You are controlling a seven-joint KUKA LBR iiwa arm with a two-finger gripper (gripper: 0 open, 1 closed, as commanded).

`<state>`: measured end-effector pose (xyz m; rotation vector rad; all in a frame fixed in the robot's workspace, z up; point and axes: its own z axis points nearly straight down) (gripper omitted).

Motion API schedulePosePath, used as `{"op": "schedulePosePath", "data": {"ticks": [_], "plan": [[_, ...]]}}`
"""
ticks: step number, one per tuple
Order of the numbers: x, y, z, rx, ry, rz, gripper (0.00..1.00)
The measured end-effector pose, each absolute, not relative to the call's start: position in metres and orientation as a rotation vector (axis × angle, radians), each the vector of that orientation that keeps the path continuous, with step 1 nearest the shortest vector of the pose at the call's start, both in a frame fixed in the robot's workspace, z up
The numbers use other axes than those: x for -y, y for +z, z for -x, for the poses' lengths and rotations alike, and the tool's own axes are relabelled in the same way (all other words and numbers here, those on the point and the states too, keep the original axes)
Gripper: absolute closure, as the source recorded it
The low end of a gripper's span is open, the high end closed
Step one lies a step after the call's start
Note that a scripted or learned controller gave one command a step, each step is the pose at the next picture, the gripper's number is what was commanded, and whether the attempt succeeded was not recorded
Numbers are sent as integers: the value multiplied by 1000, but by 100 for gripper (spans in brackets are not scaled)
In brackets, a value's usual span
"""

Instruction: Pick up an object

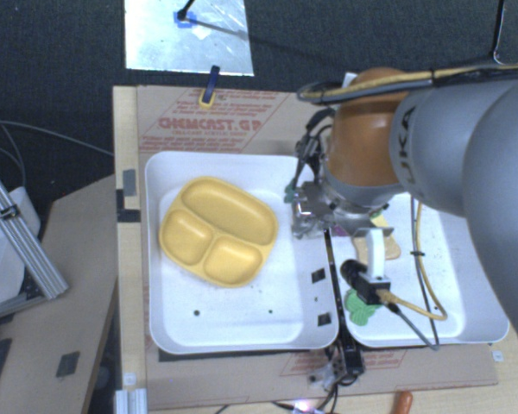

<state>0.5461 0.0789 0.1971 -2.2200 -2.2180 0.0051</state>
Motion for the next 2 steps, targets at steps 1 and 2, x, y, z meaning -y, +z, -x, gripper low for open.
{"op": "schedulePosePath", "data": {"ticks": [1, 2], "plan": [[-77, 184, -535, 2220, 2, 2220, 100], [-124, 310, -487, 2236, -21, 2212, 100]]}}
